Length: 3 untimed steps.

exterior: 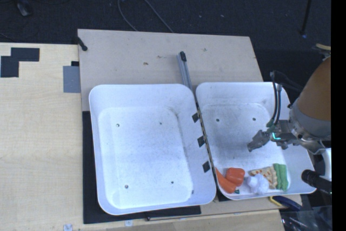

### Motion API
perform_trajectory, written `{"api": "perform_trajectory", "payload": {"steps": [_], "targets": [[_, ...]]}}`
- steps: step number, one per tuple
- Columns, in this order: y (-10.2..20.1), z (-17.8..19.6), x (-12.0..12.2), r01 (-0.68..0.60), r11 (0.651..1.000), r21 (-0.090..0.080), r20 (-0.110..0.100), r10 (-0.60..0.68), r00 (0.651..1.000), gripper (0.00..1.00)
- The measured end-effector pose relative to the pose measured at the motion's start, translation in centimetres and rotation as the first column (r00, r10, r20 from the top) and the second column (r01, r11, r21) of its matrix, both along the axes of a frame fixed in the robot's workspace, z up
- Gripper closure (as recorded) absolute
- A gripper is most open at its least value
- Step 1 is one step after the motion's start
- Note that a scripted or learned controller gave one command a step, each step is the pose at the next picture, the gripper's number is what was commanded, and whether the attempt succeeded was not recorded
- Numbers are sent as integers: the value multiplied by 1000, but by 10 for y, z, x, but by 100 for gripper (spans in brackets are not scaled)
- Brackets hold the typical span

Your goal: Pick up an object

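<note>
Small objects lie along the front edge of the right bin (238, 100): an orange-red piece (232, 177), a tan cracker-like piece (263, 173), a white crumpled item (258, 185) and a green item (280, 176). My gripper (258, 141) hangs over the right bin's middle right, a little behind and above these objects. Its dark fingers point left and nothing shows between them.
The left bin (108, 100) sits beside the right one, with black clips (200, 140) along the shared edge. A grey bar (185, 67) lies on the board behind the bins. The arm's orange band (319, 94) is at the right edge.
</note>
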State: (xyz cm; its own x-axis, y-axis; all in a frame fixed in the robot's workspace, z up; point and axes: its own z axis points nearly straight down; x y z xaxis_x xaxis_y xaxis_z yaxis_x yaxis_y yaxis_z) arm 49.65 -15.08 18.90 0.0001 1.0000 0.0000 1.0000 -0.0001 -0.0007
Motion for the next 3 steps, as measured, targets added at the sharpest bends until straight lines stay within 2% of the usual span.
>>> {"api": "perform_trajectory", "payload": {"steps": [1, 3], "targets": [[0, 0, 0, 0, 1000, 0, 0, 0, 1000, 0], [-2, -95, -2, -1, 1000, 1, -4, 1, 1000, 0]]}}
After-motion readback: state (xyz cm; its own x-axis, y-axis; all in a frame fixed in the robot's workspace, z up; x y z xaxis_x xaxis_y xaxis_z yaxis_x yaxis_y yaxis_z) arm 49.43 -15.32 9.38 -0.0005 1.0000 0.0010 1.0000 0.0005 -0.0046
